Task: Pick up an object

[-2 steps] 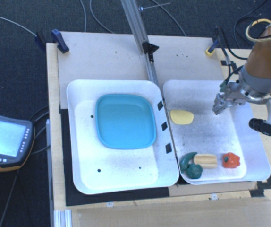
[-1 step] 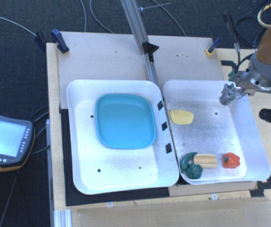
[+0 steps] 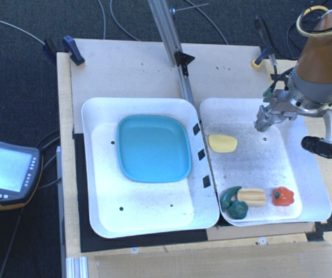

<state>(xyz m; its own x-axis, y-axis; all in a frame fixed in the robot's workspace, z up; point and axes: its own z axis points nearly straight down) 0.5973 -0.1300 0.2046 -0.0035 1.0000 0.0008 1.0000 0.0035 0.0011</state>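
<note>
The gripper (image 3: 263,122), whose state I cannot tell, hangs over the right bin (image 3: 258,161), with the nearest object, a yellow piece (image 3: 222,143), lying just lower left of it

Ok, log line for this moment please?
gripper: over right bin, far end, holding nothing seen | yellow piece: near divider | green pepper, tan block, red pepper: near edge | left bin: blue plate
</note>
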